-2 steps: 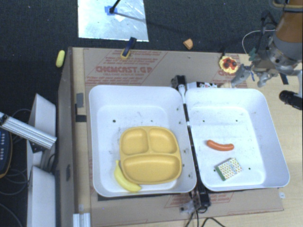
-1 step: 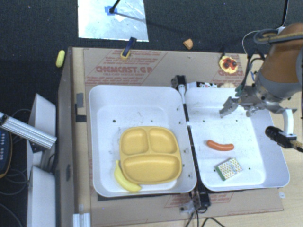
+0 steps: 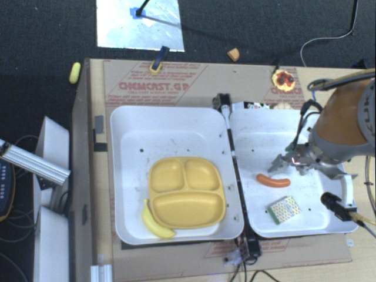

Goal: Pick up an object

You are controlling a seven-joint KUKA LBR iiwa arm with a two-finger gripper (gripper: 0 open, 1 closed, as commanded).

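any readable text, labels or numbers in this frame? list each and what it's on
"CHEMCAST GP", red print across the brown paper-masked sheet lying under the two white bins.
Same red print repeats in smaller diagonal lines over that sheet: too small to read.
Small rectangular green-and-white patterned packet in the right bin: any print too blurred to read.
No numbers legible.

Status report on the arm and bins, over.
Gripper low in right bin, just above hot dog. Nothing visibly held. Sponge nearby. Tray, banana in left bin.
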